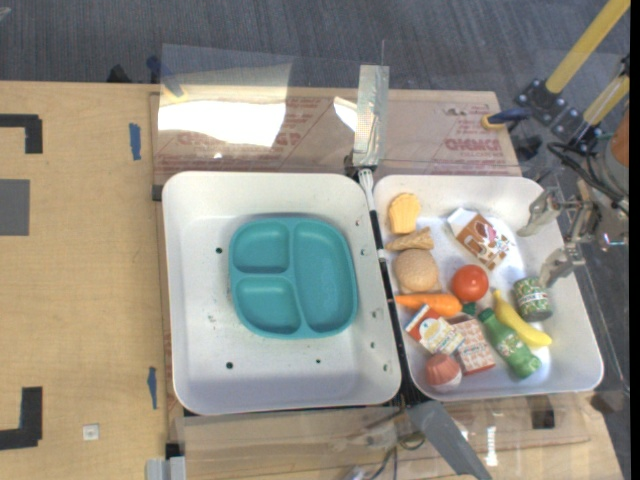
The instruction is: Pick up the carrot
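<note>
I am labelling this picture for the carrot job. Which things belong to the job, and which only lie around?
Belong to the job:
- carrot, in the right bin
- gripper, above that bin's right side

Only lying around:
- teal plate in the left bin
- tomato
- banana
- green bottle
- small can
- bread roll

Arm: reaches in from the right edge, mostly cut off by the frame.
End effector (pixel 556 236): metal fingers at the right, one finger (pixel 541 208) farther, one nearer, spread apart, nothing between them.
Height: raised, tips pointing left and downward.
</note>
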Available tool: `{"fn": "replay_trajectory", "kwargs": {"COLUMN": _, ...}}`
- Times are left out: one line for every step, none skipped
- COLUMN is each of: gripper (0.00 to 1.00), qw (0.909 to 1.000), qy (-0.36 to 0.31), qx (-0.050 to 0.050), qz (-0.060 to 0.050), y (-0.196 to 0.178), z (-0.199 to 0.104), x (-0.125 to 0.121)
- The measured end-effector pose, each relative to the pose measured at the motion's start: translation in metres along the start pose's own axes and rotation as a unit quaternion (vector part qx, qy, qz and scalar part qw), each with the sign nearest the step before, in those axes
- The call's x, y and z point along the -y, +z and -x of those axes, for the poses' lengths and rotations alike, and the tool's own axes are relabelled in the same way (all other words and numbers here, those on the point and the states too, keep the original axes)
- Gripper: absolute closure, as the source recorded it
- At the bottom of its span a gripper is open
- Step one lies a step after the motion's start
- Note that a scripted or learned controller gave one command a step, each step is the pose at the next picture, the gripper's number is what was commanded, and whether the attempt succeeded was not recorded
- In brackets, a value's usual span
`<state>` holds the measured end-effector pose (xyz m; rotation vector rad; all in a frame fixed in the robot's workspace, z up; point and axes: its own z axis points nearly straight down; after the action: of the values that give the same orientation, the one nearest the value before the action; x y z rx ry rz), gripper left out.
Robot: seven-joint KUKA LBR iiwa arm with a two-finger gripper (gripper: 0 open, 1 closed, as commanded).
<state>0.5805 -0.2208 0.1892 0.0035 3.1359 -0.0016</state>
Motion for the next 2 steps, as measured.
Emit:
{"fn": "replay_trajectory", "kwargs": {"gripper": 0.0, "qw": 0.9993, "qy": 0.038, "qx": -0.003, "qz": 0.002, "y": 0.04, "z": -0.062, "x": -0.084}}
{"fn": "replay_trajectory", "kwargs": {"gripper": 0.0, "qw": 0.9991, "qy": 0.043, "qx": -0.002, "qz": 0.001, "y": 0.082, "z": -0.052, "x": -0.126}}
